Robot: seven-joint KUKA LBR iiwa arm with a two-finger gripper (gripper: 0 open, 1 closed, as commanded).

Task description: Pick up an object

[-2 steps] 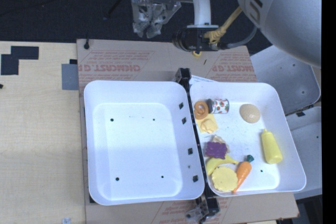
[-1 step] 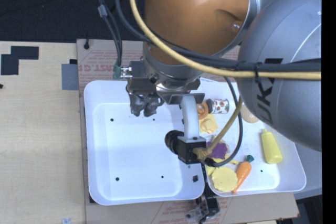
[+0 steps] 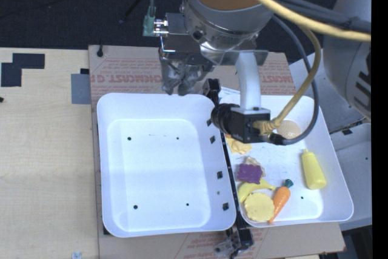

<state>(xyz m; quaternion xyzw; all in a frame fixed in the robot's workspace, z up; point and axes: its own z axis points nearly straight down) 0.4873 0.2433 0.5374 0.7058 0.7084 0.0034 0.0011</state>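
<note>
Gripper [image 3: 182, 82] hovers over left bin's [image 3: 157, 167] back rim (open or closed, I cannot tell); carrot [image 3: 280, 198] lies in right bin [image 3: 332, 194].

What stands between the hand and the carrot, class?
The hand hangs near the far rim of the left bin. The carrot lies in the other bin, with the bins' adjoining walls and a purple piece along the way; nothing covers it from above.
</note>
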